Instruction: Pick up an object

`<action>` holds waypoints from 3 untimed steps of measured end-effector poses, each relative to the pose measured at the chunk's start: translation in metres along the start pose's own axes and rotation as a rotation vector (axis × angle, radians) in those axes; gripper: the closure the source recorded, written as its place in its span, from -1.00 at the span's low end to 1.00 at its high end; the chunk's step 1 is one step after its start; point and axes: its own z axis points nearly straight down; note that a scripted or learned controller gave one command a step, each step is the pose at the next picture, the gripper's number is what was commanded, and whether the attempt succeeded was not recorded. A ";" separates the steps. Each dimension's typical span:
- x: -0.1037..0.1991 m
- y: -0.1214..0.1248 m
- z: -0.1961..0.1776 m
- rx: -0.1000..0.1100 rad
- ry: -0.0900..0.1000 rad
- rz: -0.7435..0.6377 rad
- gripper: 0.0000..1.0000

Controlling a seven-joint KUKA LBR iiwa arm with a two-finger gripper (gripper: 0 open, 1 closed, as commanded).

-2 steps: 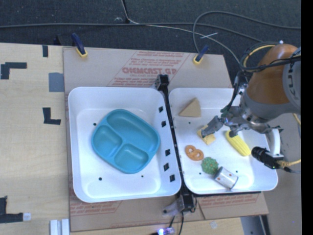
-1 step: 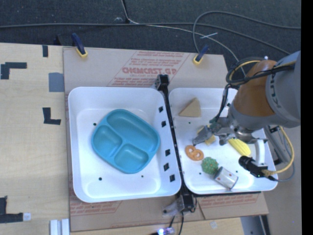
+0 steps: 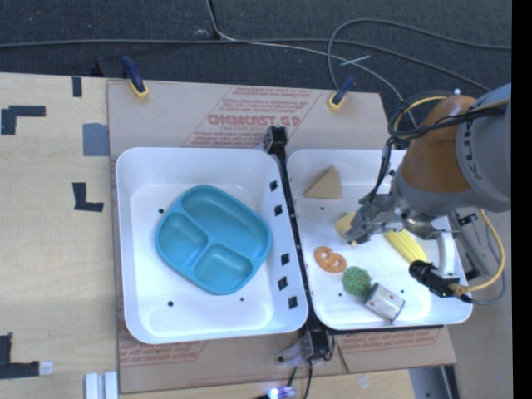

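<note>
1. Two white bins sit side by side on a cardboard sheet (image 3: 249, 115); the left bin (image 3: 133, 223) holds a blue divided plate (image 3: 214, 238) that takes up most of its floor, with bare white strips along its near and left walls
2. The right bin (image 3: 332, 310) is where I am working; a black divider (image 3: 287, 223) runs between the two bins, and the right bin's far-left corner and the floor just right of the divider are open
3. My arm comes in from the right, its orange band (image 3: 432, 152) above the bin's right side, the grey wrist angled down and to the left
4. My gripper (image 3: 359, 229) sits low over the middle of the right bin; I cannot tell from here whether it is released or clenched, and nothing can be seen gripped in it
5. A small yellow piece (image 3: 342, 223) lies touching or just beside the gripper's left edge; I cannot tell which
6. A corn cob (image 3: 406, 243) lies just to the right of the gripper, partly under my wrist
7. A tan wedge (image 3: 324, 184) lies farther back and to the left, apart from the gripper
8. An orange pretzel-shaped ring (image 3: 330, 260) lies nearer and slightly left of the gripper, with a green broccoli piece (image 3: 357, 280) just beyond it and a silver can (image 3: 384, 301) on its side near the bin's near wall
</note>
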 end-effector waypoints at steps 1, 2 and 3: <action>0.002 -0.004 -0.062 -0.007 -0.001 0.002 1.00; 0.002 0.005 -0.109 -0.007 -0.002 0.001 1.00; 0.002 0.006 -0.160 -0.007 -0.002 0.002 1.00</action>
